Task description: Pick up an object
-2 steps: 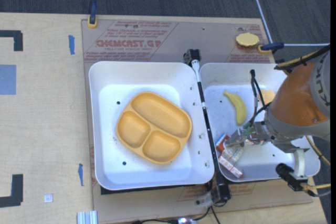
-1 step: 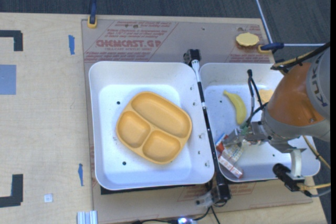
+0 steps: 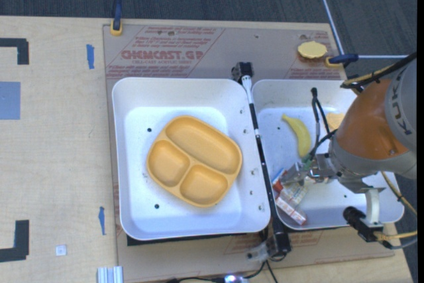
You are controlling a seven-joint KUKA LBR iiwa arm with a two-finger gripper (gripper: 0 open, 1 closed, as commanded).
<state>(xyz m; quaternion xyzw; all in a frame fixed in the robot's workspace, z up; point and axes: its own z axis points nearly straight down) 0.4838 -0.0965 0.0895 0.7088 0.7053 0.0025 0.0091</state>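
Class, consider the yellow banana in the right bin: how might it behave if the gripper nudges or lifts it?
The banana is curved and lies flat, so it would probably pivot or slide on the smooth white bin rather than roll. Its glossy skin suggests plastic: likely light, stiff, perhaps slippery.

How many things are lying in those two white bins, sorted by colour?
Yellow or orange-yellow: 3, namely the divided plate in the left bin, and in the right bin the banana and a piece half hidden by the arm.
Red and white: 1, the packet beside the gripper.
Total: 4 that I can make out.
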